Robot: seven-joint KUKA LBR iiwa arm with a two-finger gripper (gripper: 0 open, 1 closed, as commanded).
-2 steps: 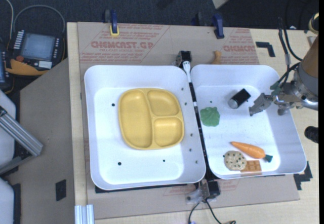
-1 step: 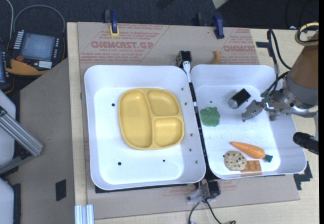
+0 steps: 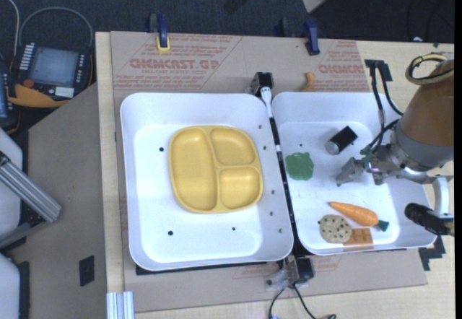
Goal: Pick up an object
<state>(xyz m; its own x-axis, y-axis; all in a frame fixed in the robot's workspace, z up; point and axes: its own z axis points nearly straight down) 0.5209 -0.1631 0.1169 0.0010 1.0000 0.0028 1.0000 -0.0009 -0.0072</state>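
We see the gripper low in the right bin, with nothing between its fingers. It hangs between the black cylinder above it and the carrot below it, and the green piece lies to its left. We cannot tell if its jaws are spread or pressed together.

No object is picked yet, in our judgement. The risk is that the gripper comes down on bare floor between the objects and closes on nothing. The cylinder can also roll away if one finger pushes it. The carrot lies close to the cookie and the cracker, so a grasp there may push them. The yellow tray sits in the left bin.
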